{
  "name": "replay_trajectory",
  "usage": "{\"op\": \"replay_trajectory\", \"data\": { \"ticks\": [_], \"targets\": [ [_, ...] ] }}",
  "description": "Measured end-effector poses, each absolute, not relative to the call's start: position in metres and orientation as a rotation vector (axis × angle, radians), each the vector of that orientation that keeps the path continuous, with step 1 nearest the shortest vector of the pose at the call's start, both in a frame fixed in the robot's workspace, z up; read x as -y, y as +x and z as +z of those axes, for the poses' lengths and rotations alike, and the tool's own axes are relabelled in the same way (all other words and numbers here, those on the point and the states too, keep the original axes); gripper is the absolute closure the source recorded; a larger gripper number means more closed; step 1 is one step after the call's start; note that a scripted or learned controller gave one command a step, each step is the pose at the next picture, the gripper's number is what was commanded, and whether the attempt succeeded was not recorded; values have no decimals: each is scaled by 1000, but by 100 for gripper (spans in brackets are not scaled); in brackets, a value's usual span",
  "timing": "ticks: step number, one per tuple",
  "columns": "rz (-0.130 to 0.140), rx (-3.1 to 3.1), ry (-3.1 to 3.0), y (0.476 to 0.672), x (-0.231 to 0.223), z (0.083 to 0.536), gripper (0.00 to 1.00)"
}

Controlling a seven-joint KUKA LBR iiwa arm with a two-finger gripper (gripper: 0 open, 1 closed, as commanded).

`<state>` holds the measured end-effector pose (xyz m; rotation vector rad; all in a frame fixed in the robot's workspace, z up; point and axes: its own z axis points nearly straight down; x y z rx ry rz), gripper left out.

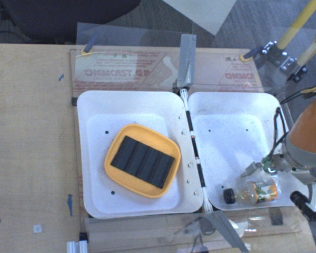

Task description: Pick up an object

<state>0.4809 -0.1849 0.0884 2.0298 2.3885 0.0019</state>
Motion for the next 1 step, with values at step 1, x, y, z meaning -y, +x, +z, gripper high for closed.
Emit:
{"op": "replay_trajectory", "data": {
  "ticks": [1],
  "targets": [
    [-1,-2051,2380,479,216,119,0]
  ]
}}
